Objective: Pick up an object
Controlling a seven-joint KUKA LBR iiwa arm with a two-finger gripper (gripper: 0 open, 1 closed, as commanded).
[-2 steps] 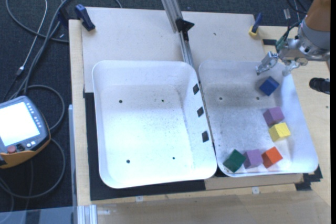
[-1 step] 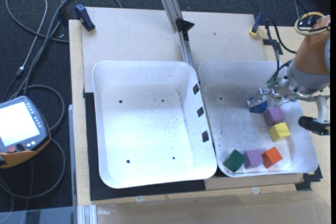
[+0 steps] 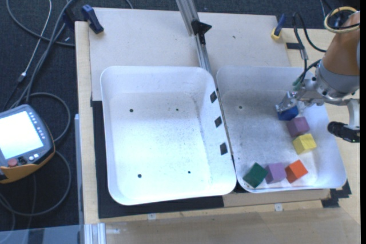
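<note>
Arm (image 3: 342, 60): reaches in from the right, wrist angled down over the right bin (image 3: 251, 94).
Gripper (image 3: 287, 107): low in the right bin, its tip right at the blue block (image 3: 288, 114); whether it is parted or closed cannot be told, and a grip on the block cannot be confirmed.
Blue block: just under the gripper tip, near the bin's right side; judged the likely target.
Other blocks: purple (image 3: 298, 126) just beside the blue, yellow (image 3: 304, 143) below that; green (image 3: 255, 174), lilac (image 3: 276, 172) and orange (image 3: 296, 171) line the front wall, likely slid there by the bin's slope.
Left bin (image 3: 114, 88): no blocks in it.
Risk: the purple block crowds the blue one, so a finger could land on it.
</note>
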